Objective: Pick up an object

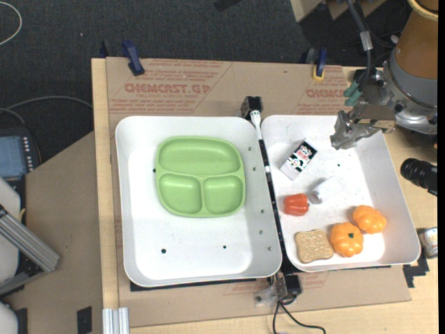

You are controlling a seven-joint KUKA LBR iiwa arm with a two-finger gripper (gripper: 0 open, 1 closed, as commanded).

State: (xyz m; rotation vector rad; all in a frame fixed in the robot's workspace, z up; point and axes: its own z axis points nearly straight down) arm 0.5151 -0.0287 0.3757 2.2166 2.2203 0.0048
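Cardboard-topped bench point(208, 82); blue clamp point(132, 58); dark carpet floor point(139, 12)

We see a pale green divided plate point(200, 176) in the left white bin point(139, 249). In the right white bin point(393, 186) we count two orange pumpkins point(346, 239) point(369, 219), a red pepper point(296, 204), a tan speckled slice of bread point(313, 245) and a small carton point(299, 158) patterned in black and white patches. The board point(208, 82) beneath is light brown with reddish lettering, and blue clamps point(132, 56) grip its far edge.
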